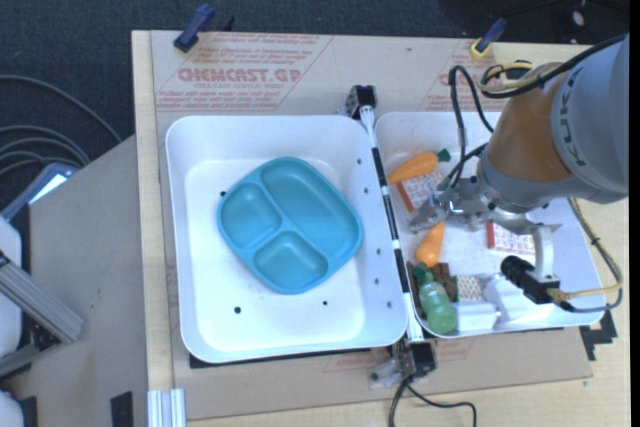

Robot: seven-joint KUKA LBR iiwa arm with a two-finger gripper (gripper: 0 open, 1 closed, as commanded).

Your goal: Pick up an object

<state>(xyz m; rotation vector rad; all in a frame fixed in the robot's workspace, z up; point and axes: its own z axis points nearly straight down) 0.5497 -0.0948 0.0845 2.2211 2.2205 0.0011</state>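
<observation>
Gripper (440, 208) hangs low in the right bin (585, 260), just above a small orange carrot-like piece (431, 243); whether it is open I cannot tell. Reaching looks the step in hand; next calls for a settled descent, away from the green bottle (436, 304).

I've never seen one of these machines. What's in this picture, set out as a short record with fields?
Left bin: holds a blue divided plate
Right bin: holds small items, among them two orange carrot-like pieces and a green bottle
Arm: grey with an orange band, reaching in over the right bin
Gripper: low among the items, between the two orange pieces
Grasp: cannot tell whether anything is held
</observation>
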